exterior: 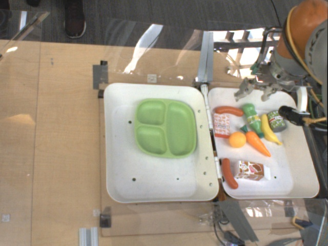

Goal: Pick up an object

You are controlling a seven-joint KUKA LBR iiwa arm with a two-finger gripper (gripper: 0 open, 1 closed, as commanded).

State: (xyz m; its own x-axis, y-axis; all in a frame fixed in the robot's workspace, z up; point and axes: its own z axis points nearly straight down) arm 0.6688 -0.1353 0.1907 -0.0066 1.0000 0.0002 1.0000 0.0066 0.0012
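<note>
My gripper hangs over the back edge of the right bin, open, with nothing between its spread fingers. Just below it lie a red sausage and a green bottle. Further toward the front are a yellow banana, a carrot, an orange ball and a red-and-white packet. A second sausage and a brown-and-white carton lie near the bin's front. A dark can with a green label sits at the right.
The left bin holds a green divided plate. A metal divider runs back from between the bins. The arm's grey body and orange band fill the upper right.
</note>
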